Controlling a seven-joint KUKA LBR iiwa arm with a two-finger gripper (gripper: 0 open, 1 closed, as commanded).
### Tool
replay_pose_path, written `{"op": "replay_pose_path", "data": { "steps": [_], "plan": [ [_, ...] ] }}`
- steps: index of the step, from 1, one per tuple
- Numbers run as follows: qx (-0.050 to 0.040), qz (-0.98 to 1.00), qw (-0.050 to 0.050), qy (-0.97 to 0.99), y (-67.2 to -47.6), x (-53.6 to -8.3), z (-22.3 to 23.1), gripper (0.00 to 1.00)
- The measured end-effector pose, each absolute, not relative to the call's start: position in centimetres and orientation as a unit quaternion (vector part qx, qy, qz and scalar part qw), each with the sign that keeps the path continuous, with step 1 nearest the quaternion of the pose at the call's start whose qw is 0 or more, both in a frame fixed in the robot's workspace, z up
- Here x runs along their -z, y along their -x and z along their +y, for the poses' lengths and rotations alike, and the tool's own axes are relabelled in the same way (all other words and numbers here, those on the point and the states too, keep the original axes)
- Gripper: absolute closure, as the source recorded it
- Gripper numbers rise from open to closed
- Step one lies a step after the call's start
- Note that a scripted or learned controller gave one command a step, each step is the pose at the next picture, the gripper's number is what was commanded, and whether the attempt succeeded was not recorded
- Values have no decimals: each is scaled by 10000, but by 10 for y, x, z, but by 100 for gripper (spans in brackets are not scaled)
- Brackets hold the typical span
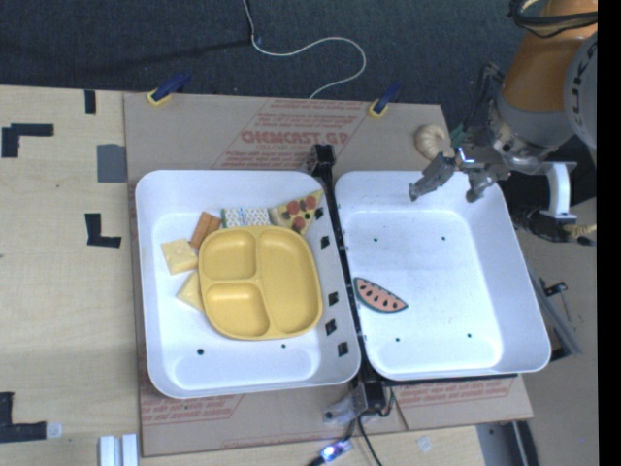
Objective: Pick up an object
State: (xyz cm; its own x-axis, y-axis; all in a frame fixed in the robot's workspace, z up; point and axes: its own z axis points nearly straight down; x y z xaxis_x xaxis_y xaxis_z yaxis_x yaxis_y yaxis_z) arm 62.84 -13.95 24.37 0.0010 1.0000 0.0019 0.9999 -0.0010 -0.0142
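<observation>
Our gripper [448, 184] hung open and empty over the right bin's [485, 352] far edge; the watermelon slice [378, 296] lay nearer us, leftward, slanted.

Yellow divided plate [260, 282], red seeded watermelon slice [378, 295], white bins [485, 357]

Wooden bench [58, 289]; cardboard sheet [281, 129]; left bin [160, 357]; right bin [505, 338]
</observation>
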Motion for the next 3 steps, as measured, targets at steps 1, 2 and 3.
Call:
{"op": "replay_pose_path", "data": {
  "steps": [1, 2, 3],
  "plan": [
    [-6, -7077, 6, 7065, -631, -251, -139, 0],
    [-24, -7073, 19, 7069, -625, -198, -148, 0],
    [-27, -7075, 24, 7067, -615, -143, -151, 0]
  ]
}}
